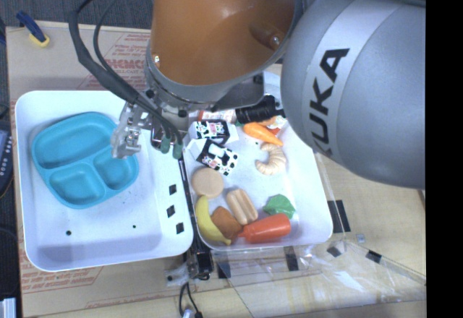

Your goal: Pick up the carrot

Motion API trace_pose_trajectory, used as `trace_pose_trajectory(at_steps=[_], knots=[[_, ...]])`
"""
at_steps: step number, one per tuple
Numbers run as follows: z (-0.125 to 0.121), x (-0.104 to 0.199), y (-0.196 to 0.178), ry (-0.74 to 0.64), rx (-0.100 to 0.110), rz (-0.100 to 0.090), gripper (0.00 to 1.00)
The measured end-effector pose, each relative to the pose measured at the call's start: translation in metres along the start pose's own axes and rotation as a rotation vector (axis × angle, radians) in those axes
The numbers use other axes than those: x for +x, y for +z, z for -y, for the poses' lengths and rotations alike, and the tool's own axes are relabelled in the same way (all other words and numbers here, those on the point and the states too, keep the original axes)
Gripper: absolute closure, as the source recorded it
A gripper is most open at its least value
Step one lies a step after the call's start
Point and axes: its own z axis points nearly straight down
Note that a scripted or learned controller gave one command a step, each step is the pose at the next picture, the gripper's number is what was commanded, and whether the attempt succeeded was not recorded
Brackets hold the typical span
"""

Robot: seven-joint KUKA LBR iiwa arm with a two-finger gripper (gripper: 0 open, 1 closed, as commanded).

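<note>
The carrot (pixel 266 228) is orange-red with a green leafy top and lies on its side at the front of the right bin (pixel 318 197), against the near wall. My gripper (pixel 147 142) hangs over the right side of the left bin (pixel 43 251), close to the divider between the bins. It is well to the left of the carrot and farther back. Its fingers (pixel 127 139) stand apart with nothing between them. The arm's orange band and grey body cover the back of the right bin.
Around the carrot lie a banana (pixel 205 223), a hot dog (pixel 241 204), a round bun (pixel 207 181), a croissant (pixel 273 160), a cow-patterned carton (pixel 215 144) and a small orange piece (pixel 262 133). A blue compartment plate (pixel 81 157) sits in the left bin.
</note>
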Motion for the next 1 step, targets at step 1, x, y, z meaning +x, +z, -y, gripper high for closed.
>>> trace_pose_trajectory(at_steps=[1], knots=[[0.0687,-0.0103,0.1671,-0.042,0.013,-0.021,1.0]])
